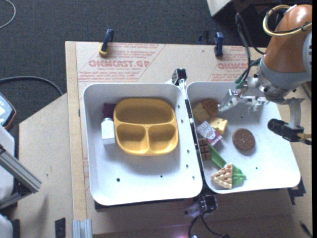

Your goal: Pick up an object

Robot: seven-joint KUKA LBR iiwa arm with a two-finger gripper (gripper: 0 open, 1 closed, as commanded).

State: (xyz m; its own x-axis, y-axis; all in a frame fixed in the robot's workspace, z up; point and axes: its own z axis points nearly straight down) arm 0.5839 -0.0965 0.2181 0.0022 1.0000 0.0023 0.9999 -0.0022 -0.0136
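The hand (229, 102) (fingers spread, holding nothing) hovers just right of the cookies (205, 109).

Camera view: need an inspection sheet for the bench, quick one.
Surface: two white bins, left bin and right bin, on a board.
Job's things: right bin holds round brown patty, cookies, cheese wedge, pizza slice, chocolate bar, green piece.
Clutter: left bin holds yellow divided plate and small white bottle.
Grippers: gripper low over the right bin's far side, beside the cookies; nothing seen between it.
Cables: black cable on floor at left.
Surroundings: dark carpet, clamps on board's far edge.
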